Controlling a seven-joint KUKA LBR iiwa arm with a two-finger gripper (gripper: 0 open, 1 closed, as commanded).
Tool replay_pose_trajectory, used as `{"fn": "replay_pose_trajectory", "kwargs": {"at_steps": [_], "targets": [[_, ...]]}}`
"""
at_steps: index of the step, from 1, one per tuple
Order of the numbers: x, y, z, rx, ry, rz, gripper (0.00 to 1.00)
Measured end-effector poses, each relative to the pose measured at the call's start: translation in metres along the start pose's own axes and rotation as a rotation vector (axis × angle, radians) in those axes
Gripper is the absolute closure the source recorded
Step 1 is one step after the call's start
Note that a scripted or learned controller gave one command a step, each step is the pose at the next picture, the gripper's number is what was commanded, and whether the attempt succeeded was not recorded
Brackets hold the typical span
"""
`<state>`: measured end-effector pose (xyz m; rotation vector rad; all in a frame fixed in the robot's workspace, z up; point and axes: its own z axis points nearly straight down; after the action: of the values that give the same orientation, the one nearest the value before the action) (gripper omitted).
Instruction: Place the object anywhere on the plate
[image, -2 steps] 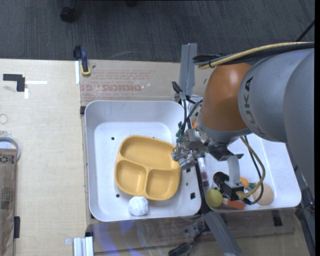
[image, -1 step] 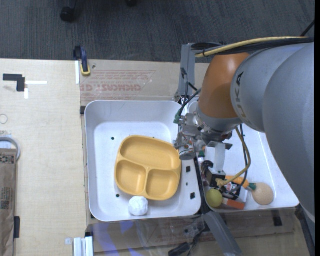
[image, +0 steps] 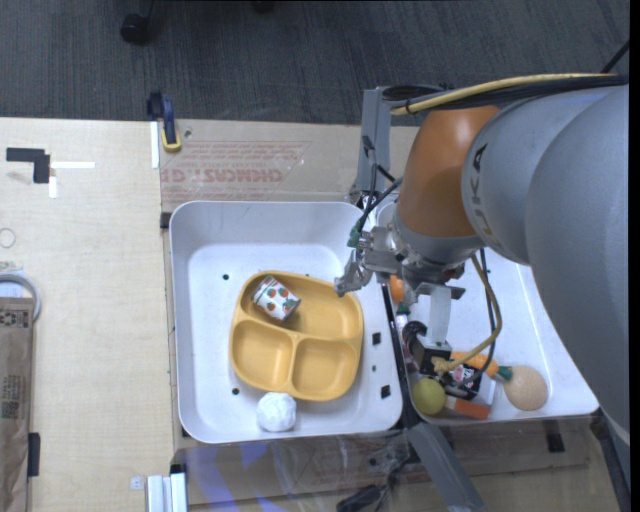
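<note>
Cup (image: 275, 298) position: lying tilted in the upper-left compartment of the yellow plate (image: 345, 325), which sits in the left bin (image: 200, 330). Cup appearance: small, white, with red and green markings on its side. Arm (image: 520, 160) pose: it enters from the right, its orange band above the wrist, and reaches down over the divide between the two bins. Gripper (image: 350, 282): it sits at the plate's upper-right rim, apart from the cup; whether it is open or closed cannot be determined. A white ball (image: 277, 411) rests just below the plate. The right bin (image: 560, 370) contains a green fruit (image: 429, 396) and a beige egg-shaped item (image: 526, 388).
</note>
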<state>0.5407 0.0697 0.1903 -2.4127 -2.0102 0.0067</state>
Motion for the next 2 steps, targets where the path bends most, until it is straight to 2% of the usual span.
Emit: {"fn": "replay_pose_trajectory", "kwargs": {"at_steps": [1, 2], "targets": [[0.0526, 0.0337, 0.0424, 0.000, -0.001, -0.148, 0.00], [0.0510, 0.0338, 0.0345, 0.003, -0.003, -0.148, 1.00]]}}
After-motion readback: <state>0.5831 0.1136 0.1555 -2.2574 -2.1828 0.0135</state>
